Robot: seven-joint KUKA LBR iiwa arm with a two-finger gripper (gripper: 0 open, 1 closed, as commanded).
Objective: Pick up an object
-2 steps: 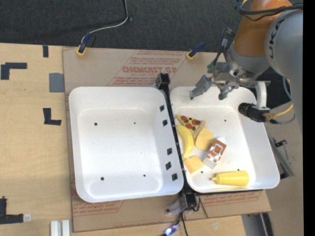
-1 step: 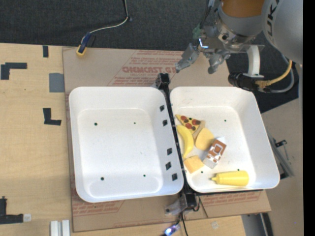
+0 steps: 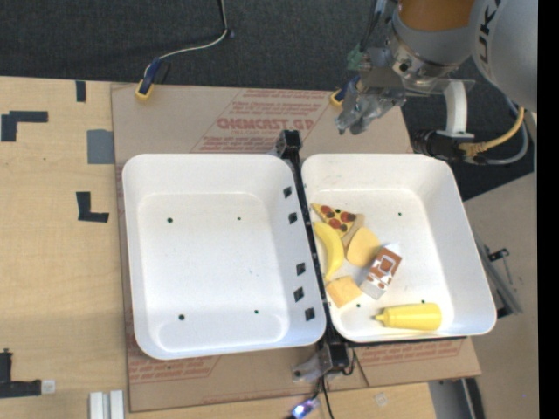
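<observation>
On the tabletop (image 3: 52, 234) the left bin (image 3: 210, 173) sits against the right bin (image 3: 437, 190), both resting on a sheet of cardboard (image 3: 253, 120). The things to pick all lie in the right bin, toward its left and near side: a pizza slice (image 3: 336, 217), a banana (image 3: 330, 248) just below it, a pale yellow lump (image 3: 362, 246), a cheese wedge (image 3: 342, 292), a small brown-and-white carton (image 3: 382, 271) and a yellow bottle (image 3: 410, 317) lying on its side at the front. The tool (image 3: 355, 116) hangs past the right bin's far edge, carrying nothing; whether it's released or clenched, I can't tell.
</observation>
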